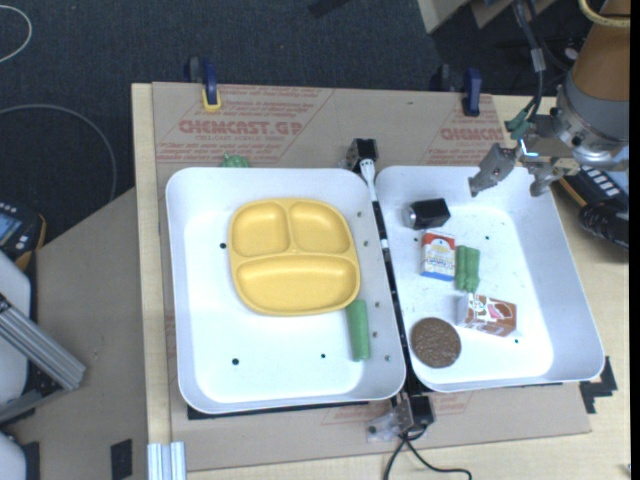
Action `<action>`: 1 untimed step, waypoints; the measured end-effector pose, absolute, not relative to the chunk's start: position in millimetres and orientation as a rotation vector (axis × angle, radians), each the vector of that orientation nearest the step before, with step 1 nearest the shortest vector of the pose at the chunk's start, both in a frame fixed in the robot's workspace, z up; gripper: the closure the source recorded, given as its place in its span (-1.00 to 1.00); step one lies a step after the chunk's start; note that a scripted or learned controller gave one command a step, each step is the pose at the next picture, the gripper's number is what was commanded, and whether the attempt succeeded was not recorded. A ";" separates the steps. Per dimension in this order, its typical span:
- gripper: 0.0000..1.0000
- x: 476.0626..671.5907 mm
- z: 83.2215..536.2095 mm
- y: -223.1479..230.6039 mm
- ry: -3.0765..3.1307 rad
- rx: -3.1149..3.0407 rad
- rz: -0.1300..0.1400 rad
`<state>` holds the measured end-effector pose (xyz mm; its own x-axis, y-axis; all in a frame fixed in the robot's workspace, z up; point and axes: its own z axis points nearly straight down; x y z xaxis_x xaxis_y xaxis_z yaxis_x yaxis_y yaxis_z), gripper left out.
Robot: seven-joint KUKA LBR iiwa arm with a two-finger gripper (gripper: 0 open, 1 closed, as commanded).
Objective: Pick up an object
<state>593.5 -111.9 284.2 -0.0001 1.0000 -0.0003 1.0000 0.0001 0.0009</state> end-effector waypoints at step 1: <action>-1.00 667.8 178.0 -62.3 2.231 2.216 0.000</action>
<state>667.8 -62.3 178.0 -0.0064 1.0000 0.0018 1.0000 0.0064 -0.0022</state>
